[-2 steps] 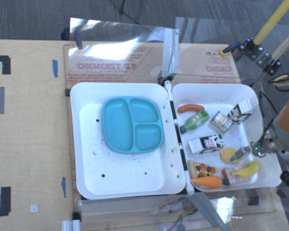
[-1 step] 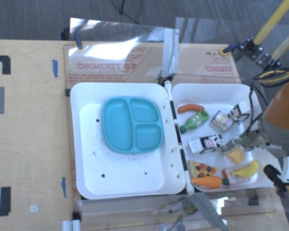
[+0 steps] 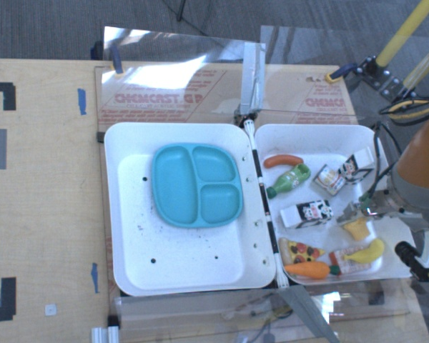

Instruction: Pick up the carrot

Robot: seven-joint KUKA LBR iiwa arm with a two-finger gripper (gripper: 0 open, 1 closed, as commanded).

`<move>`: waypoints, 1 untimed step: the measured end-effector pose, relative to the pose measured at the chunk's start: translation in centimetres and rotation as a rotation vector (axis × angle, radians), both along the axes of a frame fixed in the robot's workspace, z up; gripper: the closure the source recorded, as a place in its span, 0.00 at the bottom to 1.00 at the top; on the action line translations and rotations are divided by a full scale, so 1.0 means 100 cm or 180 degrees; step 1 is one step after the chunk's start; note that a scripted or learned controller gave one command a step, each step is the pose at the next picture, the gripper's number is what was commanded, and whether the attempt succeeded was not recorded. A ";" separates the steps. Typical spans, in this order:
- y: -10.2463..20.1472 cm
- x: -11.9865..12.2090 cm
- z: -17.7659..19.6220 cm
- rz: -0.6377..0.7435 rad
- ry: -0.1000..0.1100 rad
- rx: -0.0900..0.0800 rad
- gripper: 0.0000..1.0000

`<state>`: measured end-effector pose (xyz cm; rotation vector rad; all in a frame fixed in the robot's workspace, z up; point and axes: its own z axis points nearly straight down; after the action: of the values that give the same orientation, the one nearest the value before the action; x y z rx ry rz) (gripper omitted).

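Observation:
The carrot (image 3: 308, 270) is orange with a green top and lies along the front wall of the right bin (image 3: 322, 136), near its front left corner. The gripper (image 3: 362, 208) reaches in from the right and hangs low over the middle right of that bin, just above a yellow cheese wedge (image 3: 356, 228). It stands well behind and to the right of the carrot, apart from it. Nothing shows between it and the carrot except a banana (image 3: 369, 253).
The right bin also holds a red sausage (image 3: 282, 161), a green bottle (image 3: 288, 180), a cow-print carton (image 3: 306, 213), two small cartons (image 3: 329, 179) and a pizza slice (image 3: 301, 250) touching the carrot. A teal divided plate (image 3: 197, 185) sits in the left bin (image 3: 129, 213).

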<state>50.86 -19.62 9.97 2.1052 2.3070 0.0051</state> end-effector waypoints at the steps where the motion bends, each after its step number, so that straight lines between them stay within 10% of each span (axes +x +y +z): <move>1: 0.068 -0.029 0.086 -0.0407 0.0049 0.0034 1.00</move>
<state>47.99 -12.80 18.58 2.2617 2.1805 -0.0006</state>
